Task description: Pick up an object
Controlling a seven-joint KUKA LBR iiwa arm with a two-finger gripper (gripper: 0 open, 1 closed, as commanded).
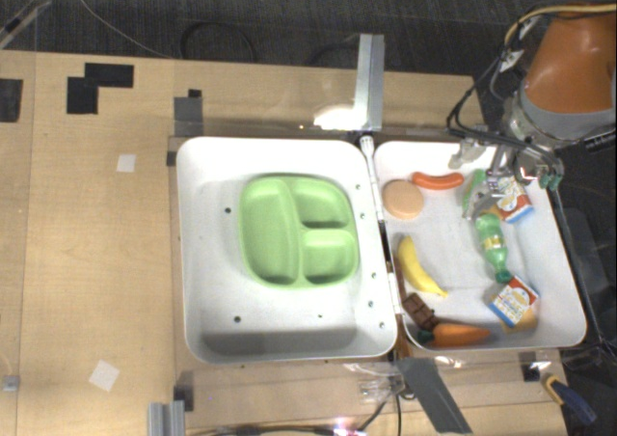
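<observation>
My gripper [495, 181] hangs over the far right part of the right bin [564, 260], under the orange-banded wrist [569, 63]. It sits just above a small red, white and blue carton [519, 204] and the top of a green bottle [491, 239]. Whether it touches either one is unclear. Left of it lie a red sausage [438, 180] and a round tan bun [403, 199]. A yellow banana [420, 268] lies along the bin's left side.
Near the right bin's front edge are a second small carton [512, 301], an orange carrot [462, 334] and a brown chocolate piece [416, 308]. The left bin [207, 231] holds a green divided plate [297, 230]. A metal post [370, 82] stands behind the bins.
</observation>
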